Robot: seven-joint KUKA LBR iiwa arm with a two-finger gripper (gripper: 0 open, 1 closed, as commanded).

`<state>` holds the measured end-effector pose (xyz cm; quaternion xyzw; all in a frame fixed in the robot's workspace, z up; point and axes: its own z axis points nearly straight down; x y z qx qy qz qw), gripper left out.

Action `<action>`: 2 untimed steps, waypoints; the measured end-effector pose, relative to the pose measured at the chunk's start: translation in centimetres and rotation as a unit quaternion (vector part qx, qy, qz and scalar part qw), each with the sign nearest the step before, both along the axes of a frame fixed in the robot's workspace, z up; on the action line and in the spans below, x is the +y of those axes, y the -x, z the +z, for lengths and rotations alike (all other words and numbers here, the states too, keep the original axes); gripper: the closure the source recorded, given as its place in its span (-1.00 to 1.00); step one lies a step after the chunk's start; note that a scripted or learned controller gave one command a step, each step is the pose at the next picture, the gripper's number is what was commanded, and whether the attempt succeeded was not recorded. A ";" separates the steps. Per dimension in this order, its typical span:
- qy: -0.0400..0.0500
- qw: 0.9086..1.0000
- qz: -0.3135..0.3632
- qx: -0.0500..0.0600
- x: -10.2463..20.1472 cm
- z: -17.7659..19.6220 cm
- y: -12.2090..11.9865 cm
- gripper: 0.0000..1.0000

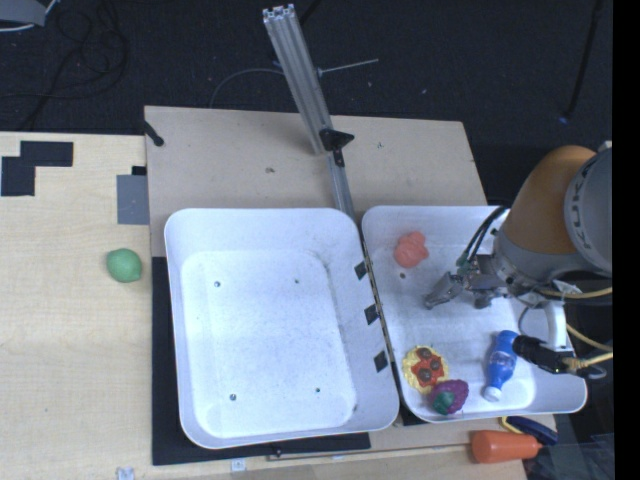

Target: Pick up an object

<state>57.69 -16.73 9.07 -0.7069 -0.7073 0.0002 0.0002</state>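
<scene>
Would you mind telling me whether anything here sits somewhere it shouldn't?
Two things lie outside the bins: a small green ball on the wooden bench to the left, and an orange carrot-shaped toy beyond the right bin's near edge.

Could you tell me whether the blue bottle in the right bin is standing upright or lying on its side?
Lying on its side. The blue bottle rests lengthwise on the floor of the right bin.

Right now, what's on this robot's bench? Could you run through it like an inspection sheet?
Surface: two white bins; left bin, right bin.
Job's things: in the right bin, a pink lump, a yellow piece with red spots, a purple piece, a blue-and-white bottle.
Clutter: green ball left of the bins; orange object below the right bin.
Grippers: gripper over the right bin, holding nothing seen.
Cables: black cables on the dark floor.
Surroundings: metal rail.
</scene>
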 end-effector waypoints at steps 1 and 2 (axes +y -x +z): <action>0.000 1.000 -0.001 -0.001 -0.1 1.1 0.0 1.00; 0.000 1.000 0.000 -0.002 0.0 5.3 -0.1 1.00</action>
